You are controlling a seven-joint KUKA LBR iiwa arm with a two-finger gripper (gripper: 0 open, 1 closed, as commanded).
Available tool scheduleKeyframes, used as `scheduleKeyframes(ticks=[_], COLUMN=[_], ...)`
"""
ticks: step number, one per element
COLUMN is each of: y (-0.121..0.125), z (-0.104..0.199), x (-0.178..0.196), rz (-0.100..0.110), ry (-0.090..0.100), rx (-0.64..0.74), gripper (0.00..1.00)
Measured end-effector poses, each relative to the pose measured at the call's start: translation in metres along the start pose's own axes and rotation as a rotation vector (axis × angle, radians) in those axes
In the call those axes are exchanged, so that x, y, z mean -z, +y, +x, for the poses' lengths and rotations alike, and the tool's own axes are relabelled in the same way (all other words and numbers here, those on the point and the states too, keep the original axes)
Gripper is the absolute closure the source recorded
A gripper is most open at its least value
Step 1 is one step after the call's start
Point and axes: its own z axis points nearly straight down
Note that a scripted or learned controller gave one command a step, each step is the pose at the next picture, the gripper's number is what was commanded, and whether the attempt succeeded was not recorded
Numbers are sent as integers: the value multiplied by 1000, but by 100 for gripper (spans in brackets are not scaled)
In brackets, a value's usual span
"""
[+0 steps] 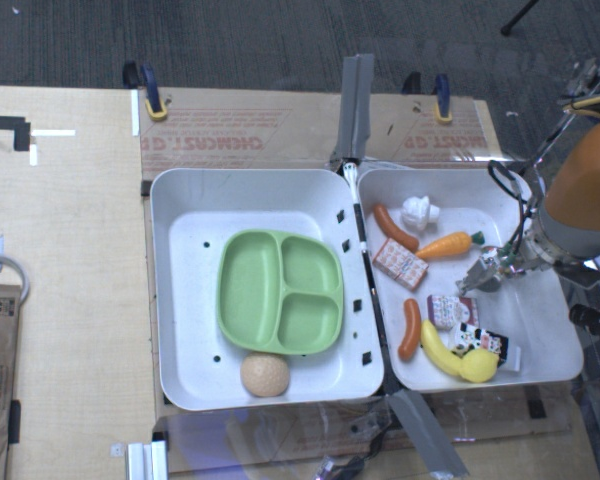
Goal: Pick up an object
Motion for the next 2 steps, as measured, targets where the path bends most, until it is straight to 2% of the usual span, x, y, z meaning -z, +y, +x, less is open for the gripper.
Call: scheduleKeyframes(ticks=[1,2], y=[0,69], z=[-2,16], x=[10,109], rz=[-3,-1], ry=[-3,-2], rx=[-4,22], gripper=[100,100])
